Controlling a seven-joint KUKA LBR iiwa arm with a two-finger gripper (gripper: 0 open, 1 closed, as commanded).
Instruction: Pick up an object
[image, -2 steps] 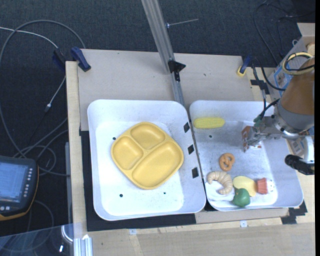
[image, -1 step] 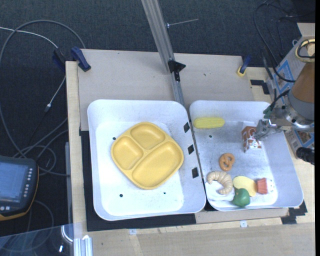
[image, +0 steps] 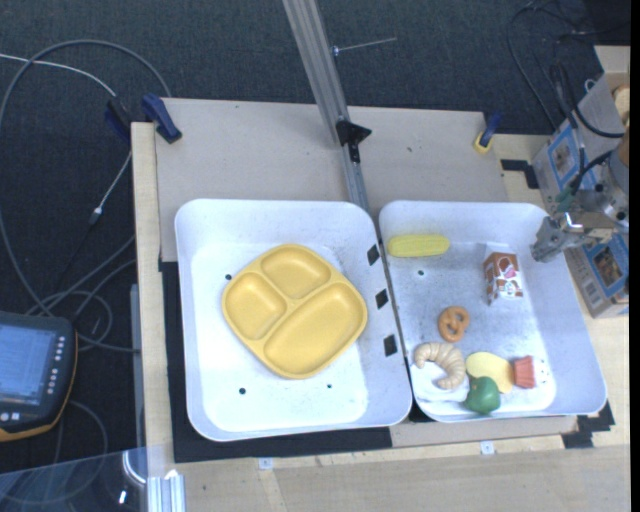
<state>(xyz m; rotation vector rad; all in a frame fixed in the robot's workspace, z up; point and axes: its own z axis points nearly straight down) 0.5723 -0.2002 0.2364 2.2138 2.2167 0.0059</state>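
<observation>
I see the pick candidates in the right bin (image: 570, 345): corn cob (image: 418, 245) near its top-left corner, small carton (image: 502, 277) right of the corn, pretzel (image: 453, 322) below and between them. Croissant (image: 443, 362), yellow piece (image: 488, 366), green pepper (image: 482, 396) and red piece (image: 524, 372) cluster along the bin's lower wall. Gripper (image: 556, 236) sits at the bin's right rim, beside the carton; can't tell its grip state. Yellow divided plate (image: 294, 309) lies in the left bin (image: 200, 250).

Grey tablet (image: 30, 368) at bench's left; blue clamps (image: 160, 117); possibly cables (image: 60, 200).
</observation>
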